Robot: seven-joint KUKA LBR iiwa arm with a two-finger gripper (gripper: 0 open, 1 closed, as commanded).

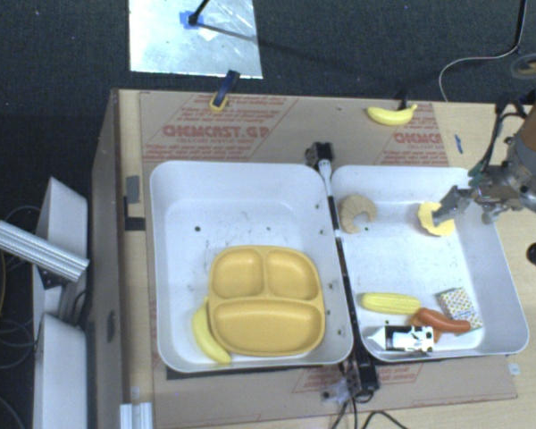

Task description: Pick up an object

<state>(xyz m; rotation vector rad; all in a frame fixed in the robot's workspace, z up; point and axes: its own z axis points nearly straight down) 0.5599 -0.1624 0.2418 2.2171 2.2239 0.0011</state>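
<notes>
My gripper (450,207) reaches in from the right over the upper right part of the right bin (493,266). It hangs right at a yellow slice-shaped piece (433,222) that lies near the bin's far wall. The same bin holds a tan bitten ring (357,211) at its upper left. Along its near side lie a long yellow piece (390,303), an orange sausage-like piece (442,321), a small patterned packet (458,303) and a black-and-white object (408,337).
The left bin (188,195) holds a yellow divided plate (266,300) with a banana (207,336) against its left side. Another banana (391,113) lies on the cardboard behind the right bin. A clamp (320,156) sits where the bins meet.
</notes>
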